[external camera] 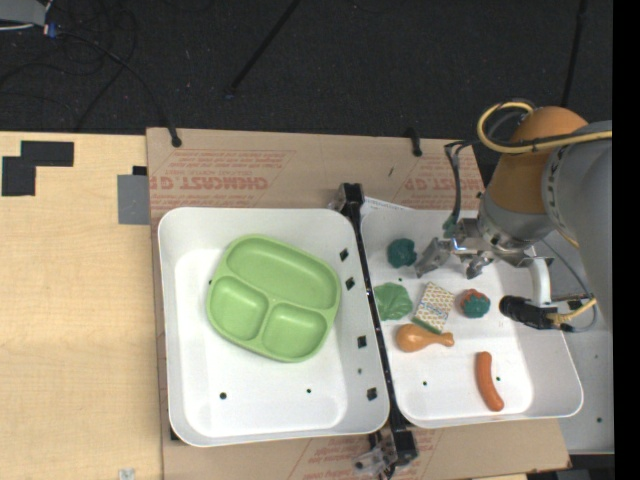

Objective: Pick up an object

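My gripper (455, 260) hangs over the back of the right bin (545, 393), its metal fingers (433, 259) spread with nothing between them. A dark green round piece (402, 252) lies just left of the fingers. Below them sit a speckled cream block (434, 306) and a teal and orange ball-like toy (474, 303). A leafy green piece (393, 299) lies by the divider. An orange drumstick (424, 338) and a red-orange sausage (489, 380) rest nearer the front.
The left bin (190, 388) holds a light green divided plate (273, 297). A black divider (366, 308) separates the bins. A black cylindrical part (530, 312) with cabling juts over the right bin's right side. The arm's orange band (530, 173) looms above the back right corner.
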Controlling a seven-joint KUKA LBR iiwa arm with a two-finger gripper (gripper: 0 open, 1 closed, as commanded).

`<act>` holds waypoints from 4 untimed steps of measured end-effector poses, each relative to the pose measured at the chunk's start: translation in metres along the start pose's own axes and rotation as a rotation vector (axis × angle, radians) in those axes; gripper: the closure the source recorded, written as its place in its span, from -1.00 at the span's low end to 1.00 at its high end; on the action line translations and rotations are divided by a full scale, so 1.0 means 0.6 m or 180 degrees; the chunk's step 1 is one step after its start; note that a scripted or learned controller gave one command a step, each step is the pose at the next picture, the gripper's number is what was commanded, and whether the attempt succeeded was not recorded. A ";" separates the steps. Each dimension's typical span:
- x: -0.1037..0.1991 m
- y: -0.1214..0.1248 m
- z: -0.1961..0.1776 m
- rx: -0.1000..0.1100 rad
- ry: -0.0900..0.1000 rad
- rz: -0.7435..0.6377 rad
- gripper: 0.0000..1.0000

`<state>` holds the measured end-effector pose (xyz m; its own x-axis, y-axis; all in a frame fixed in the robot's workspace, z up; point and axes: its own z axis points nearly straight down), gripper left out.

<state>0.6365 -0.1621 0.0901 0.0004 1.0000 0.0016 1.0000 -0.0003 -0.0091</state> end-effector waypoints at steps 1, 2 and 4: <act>0.001 0.000 0.004 -0.0017 -0.0004 0.0001 -1.00; 0.001 0.000 -0.013 -0.0014 -0.0004 0.0001 1.00; -0.001 0.003 -0.173 -0.0037 -0.0007 -0.0005 1.00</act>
<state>0.6391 -0.1626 0.1939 -0.0012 1.0000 -0.0006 1.0000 0.0012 0.0026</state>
